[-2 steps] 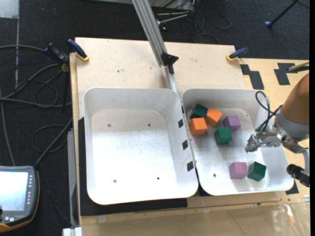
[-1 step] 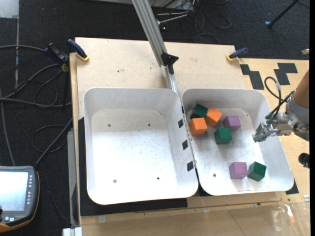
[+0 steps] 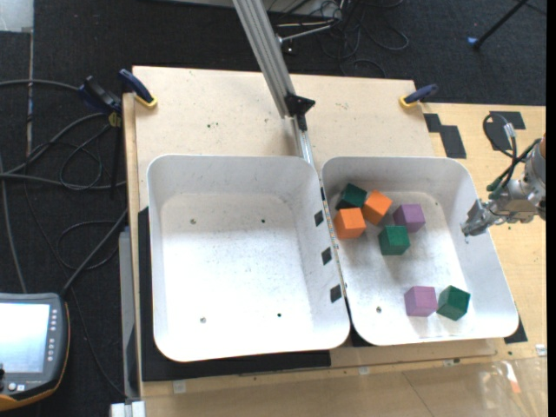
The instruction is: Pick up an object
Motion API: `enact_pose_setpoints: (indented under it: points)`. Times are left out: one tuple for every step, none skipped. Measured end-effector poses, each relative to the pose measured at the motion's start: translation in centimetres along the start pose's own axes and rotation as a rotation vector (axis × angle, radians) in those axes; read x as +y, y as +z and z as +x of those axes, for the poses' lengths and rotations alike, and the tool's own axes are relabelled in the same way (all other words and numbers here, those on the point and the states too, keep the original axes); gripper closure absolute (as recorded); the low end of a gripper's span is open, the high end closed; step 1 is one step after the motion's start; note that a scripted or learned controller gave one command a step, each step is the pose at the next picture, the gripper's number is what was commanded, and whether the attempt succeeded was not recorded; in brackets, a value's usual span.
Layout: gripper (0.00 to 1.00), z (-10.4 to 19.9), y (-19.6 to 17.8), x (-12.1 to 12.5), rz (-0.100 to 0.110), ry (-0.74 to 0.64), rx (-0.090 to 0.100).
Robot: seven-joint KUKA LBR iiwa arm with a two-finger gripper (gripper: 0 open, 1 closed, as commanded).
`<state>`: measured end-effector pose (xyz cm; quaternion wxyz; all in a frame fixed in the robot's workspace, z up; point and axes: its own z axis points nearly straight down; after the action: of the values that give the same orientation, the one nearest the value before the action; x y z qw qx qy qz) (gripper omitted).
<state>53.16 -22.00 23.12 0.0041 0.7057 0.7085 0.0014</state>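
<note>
The right bin (image 3: 434, 170) holds several small cubes. Clustered at its far left are a green cube (image 3: 352, 196), two orange cubes (image 3: 378, 207) (image 3: 350, 222), a purple cube (image 3: 410, 216) and another green cube (image 3: 393, 239). Near the front wall a purple cube (image 3: 420, 301) sits beside a green cube (image 3: 453, 302). My gripper (image 3: 475, 224) hangs over the right rim of this bin, reaching in from the right edge. It holds nothing that I can see. The nearest cube, the purple one at the back, lies well to its left.
The left bin (image 3: 234, 259) stands beside the right one, with a divider strip (image 3: 328, 250) between them. A slanted metal rail (image 3: 265, 42) crosses the back of the bench. Clamps (image 3: 139, 89) (image 3: 417, 95) sit at the bench's far corners.
</note>
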Motion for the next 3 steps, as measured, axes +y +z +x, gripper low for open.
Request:
enact_pose_setpoints:
  points:
    - [1.0, -0.1, -5.1, 0.2, 0.001, 0.0, 0.0]
    - [1.0, 5.9, -3.7, 0.3, 0.008, -0.004, 0.005]
    - [1.0, 11.2, -4.1, -0.5, 0.007, -0.005, 0.005]
